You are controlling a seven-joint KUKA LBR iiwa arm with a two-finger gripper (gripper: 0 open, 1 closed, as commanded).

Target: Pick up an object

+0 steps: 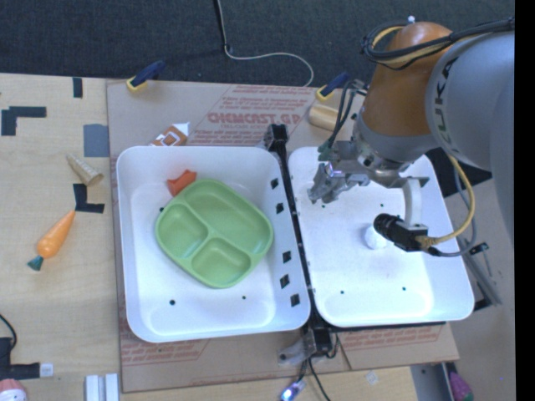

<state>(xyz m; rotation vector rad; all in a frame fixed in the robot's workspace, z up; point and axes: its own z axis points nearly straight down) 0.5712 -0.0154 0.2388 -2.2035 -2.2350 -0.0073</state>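
Over the right bin, the hand hangs near the left wall; its grip state cannot be determined. Left bin contains a green divided plate and an orange piece touching it.

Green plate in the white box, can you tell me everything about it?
The green divided plate looks like smooth plastic, a rounded rectangle with three sunken compartments: one long one toward the upper right and two smaller ones toward the lower left. Nothing lies in them. It lies flat and right side up, turned at a slant, on the floor of the left white bin. A small orange piece sits at its upper left edge; whether they touch is hard to tell.
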